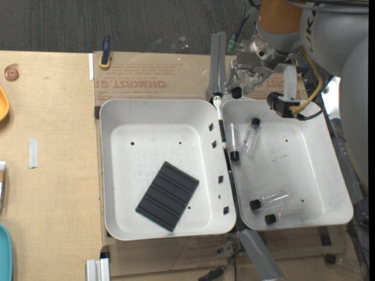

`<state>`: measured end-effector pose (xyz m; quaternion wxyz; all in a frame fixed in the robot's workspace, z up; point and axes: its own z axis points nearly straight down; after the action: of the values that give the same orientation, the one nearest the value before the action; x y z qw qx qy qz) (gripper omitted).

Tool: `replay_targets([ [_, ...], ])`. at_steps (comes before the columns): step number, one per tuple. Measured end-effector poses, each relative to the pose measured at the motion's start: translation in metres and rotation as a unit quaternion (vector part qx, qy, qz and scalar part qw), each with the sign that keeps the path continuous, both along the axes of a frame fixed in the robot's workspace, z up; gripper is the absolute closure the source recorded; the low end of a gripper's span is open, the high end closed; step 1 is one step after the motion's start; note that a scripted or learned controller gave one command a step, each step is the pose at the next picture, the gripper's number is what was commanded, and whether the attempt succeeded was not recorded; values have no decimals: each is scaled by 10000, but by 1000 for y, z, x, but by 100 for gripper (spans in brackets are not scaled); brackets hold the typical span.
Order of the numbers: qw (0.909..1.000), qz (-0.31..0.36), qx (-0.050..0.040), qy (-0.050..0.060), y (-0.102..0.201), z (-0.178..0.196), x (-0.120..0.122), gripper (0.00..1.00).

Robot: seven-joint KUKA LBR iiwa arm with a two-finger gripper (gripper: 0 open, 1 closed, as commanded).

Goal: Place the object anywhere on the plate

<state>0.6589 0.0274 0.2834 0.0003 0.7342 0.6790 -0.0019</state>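
Two shallow white bins are being carried side by side on the bench. In the left bin [117, 122], a dark ribbed plate [168, 195] is lying tilted, toward the front edge and right of the middle. In the right bin [316, 157], several clear vials with black caps are resting: one [252, 134] near the back edge, another [232, 140] along the left wall just beside it, and two more [268, 200] [280, 216] near the front edge, close together. The gripper [249, 78] is being held above the back left corner of the right bin, well apart from the plate, beneath the orange band [281, 16] of the arm. Whether it is spread or pressed together cannot be told, and nothing is seen pinched in it. A blue clamp [105, 51] is gripping the back edge of the bench.
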Motion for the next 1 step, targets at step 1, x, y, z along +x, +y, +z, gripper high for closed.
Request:
replay_targets([
  [1,9982,607,2,-4,66,66,0,100],
])
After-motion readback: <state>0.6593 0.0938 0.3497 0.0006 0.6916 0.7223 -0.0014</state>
